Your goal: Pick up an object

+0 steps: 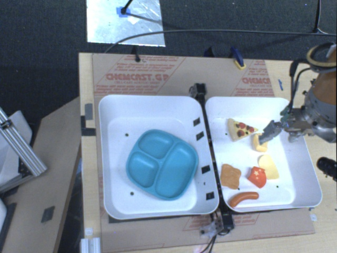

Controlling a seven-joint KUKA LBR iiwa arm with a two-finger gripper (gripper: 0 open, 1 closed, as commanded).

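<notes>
At the right of the frame, the gripper (266,134) hangs low over a yellow piece (259,143) in the right bin (303,194), nothing lifted yet.

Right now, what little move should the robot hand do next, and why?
Probably ease straight down a little. The gripper hangs in the right bin, right at the small yellow piece beside the pizza slice, and nothing shows between its fingers yet.

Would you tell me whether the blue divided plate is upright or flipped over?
Upright: the blue divided plate shows its three compartments facing up in the left bin.
</notes>
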